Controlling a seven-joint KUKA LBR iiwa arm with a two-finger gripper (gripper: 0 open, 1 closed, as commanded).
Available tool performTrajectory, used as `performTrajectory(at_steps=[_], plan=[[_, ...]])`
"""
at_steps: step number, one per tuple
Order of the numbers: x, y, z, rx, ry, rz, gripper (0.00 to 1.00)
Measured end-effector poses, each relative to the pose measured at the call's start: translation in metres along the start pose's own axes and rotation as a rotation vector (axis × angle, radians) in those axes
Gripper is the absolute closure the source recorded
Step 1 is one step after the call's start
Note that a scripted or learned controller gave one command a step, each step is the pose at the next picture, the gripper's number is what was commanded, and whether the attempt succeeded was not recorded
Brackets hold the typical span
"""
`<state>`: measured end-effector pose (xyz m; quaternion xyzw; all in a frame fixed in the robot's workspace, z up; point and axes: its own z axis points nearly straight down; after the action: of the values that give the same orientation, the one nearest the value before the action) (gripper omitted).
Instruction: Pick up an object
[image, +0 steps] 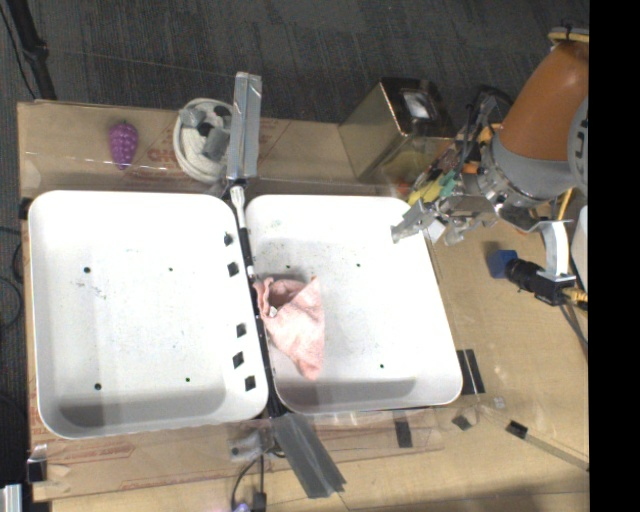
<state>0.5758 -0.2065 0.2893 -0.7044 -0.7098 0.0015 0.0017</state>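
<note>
Two white bins sat side by side on the tabletop (480, 330). The left bin (60, 400) was bare white, with a few dark specks on its floor. The right bin (420, 340) held a crumpled pink cloth (296, 325), which lay on the bin floor hard against the left wall, next to the divider between the bins. The cloth was loosely bunched, with its longer part running toward the near edge.

The arm (545, 110), grey with an orange band, reached in from the right. Its gripper (425, 222) hung over the far right corner of the right bin, well apart from the cloth, with nothing between its fingers. Whether those fingers were spread or pressed together could not be told; wires and fittings cluttered the wrist.

Beyond the bins, on the far edge of the tabletop, lay a small purple object (123, 143) and, to its right, a white coil (200, 138). A brown box (395, 125) stood behind the right bin. A blue part (502, 264) lay on the tabletop to the right of the bin, below the arm.
</note>
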Motion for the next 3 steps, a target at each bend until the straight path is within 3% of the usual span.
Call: performTrajectory(at_steps=[1, 2, 3], plan=[[0.068, 0.005, 0.155, 0.002, 0.000, 0.004, 0.00], [0.110, -0.007, 0.197, -0.003, -0.001, -0.027, 0.00], [0.105, -0.041, 0.197, -0.003, 0.000, -0.044, 0.00]])
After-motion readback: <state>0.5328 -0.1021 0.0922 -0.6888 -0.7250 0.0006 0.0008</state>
